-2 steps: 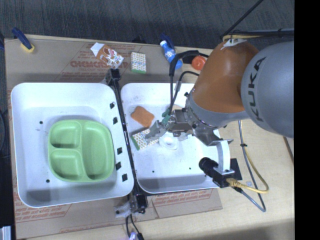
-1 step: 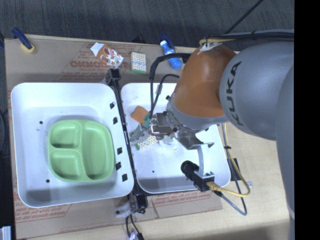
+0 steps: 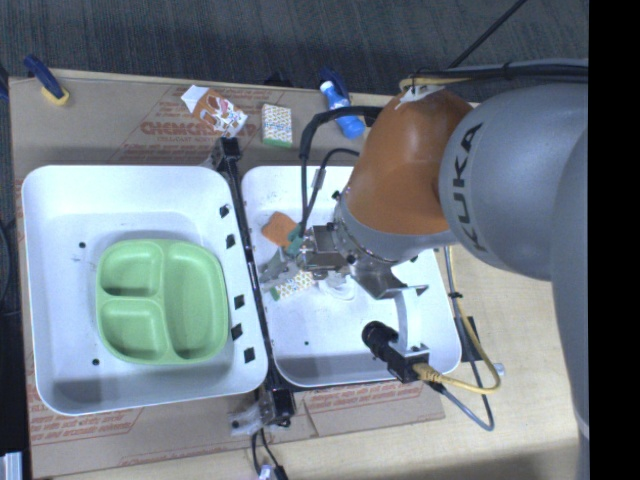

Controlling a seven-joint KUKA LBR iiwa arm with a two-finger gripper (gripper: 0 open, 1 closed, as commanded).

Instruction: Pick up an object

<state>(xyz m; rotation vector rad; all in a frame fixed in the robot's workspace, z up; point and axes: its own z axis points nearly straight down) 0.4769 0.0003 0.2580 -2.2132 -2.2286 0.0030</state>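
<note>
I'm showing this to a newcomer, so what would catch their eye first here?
First the big grey arm with its orange band, reaching from the right over the right bin. Next the green divided plate lying in the left bin. Small items lie under the wrist.

We are seeing arm (image 3: 520,183) showing grey shell | orange band (image 3: 405,168) curving above wrist | black "KUKA" lettering | black cable looping alongside | yellow cable trailing below
</note>
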